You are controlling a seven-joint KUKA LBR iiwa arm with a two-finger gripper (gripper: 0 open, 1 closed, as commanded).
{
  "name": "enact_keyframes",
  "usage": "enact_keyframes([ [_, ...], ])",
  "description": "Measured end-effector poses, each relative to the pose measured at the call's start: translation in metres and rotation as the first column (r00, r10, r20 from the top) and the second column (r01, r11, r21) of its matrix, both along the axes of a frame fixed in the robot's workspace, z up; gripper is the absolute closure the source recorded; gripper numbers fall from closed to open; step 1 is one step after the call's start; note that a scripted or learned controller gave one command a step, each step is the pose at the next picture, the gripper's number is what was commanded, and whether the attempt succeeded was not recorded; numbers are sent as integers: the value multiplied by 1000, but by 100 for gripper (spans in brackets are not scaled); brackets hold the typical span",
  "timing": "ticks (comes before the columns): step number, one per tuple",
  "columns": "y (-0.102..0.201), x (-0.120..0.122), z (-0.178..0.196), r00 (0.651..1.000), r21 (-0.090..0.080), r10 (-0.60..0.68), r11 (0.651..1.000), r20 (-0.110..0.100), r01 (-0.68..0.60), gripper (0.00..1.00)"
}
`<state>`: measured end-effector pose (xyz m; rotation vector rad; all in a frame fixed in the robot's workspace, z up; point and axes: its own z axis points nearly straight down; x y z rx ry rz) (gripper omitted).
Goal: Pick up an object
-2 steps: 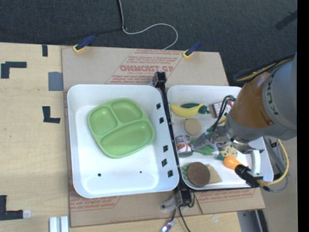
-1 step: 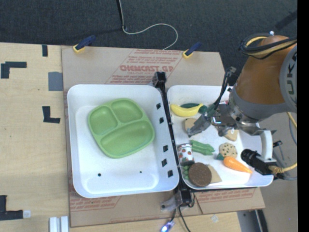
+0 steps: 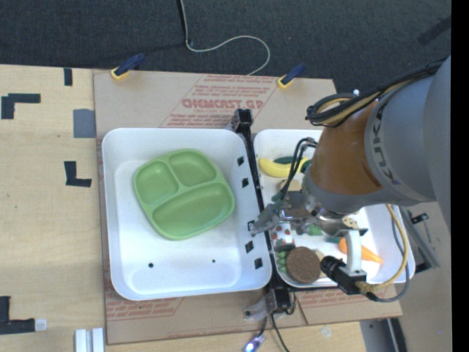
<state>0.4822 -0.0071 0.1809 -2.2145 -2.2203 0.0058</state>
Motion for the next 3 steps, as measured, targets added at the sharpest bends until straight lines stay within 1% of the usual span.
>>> enact_keyframes([
  [1, 42, 2, 159, 1000, -2, 3, 1000, 11, -3, 0],
  [2, 42, 1, 163, 1000, -3, 1, 1000, 3, -1, 100],
  [3, 4, 0, 29, 1000, -2, -6, 1000, -4, 6, 100],
])
